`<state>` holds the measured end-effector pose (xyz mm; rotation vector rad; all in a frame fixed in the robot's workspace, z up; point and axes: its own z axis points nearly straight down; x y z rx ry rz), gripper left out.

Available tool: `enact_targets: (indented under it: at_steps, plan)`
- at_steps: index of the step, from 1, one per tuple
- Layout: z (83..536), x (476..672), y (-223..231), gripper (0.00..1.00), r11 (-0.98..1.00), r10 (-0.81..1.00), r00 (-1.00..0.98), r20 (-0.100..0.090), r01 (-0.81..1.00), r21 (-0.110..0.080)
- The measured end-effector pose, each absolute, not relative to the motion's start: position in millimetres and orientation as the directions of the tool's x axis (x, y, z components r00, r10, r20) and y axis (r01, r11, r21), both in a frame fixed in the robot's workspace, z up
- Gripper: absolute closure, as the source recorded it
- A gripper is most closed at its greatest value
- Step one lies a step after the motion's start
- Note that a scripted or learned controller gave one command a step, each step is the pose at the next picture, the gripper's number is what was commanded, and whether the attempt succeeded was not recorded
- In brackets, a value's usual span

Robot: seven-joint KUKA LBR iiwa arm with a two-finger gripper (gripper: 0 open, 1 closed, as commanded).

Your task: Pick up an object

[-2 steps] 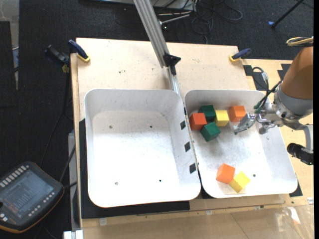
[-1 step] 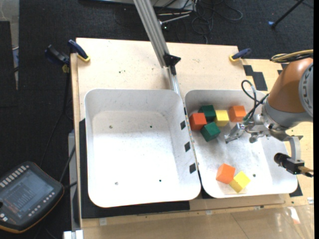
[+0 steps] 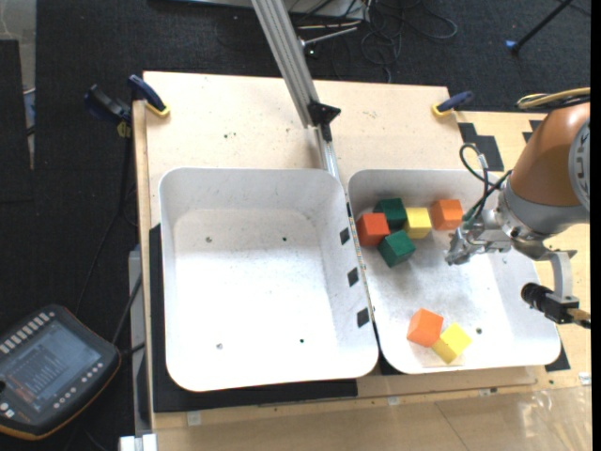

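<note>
The right bin holds several coloured blocks. At its back sit an orange block, two green blocks, a yellow block and another orange block. Near the front lie an orange block and a yellow block. My gripper hangs low over the bin's middle right, just below the back orange block and right of the green one. I see nothing between its fingers; whether they are open or shut is unclear.
The left bin stands beside the right one. A metal pole slants up from between the bins. Clamps hold the board's back corners. A teach pendant lies at the lower left.
</note>
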<state>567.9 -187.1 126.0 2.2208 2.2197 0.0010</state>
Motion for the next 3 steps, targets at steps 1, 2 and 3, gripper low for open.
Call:
enact_targets:
  at_steps: [1,2,3]
  plan:
    - [177,572.5,-197,1.00,-0.001,1.000,0.001,-0.003,1.000,0.006]
    - [231,583.6,-193,1.00,0.004,1.000,-0.004,-0.003,1.000,0.008]
    - [260,584.8,-193,1.00,0.003,1.000,-0.003,-0.002,1.000,0.005]
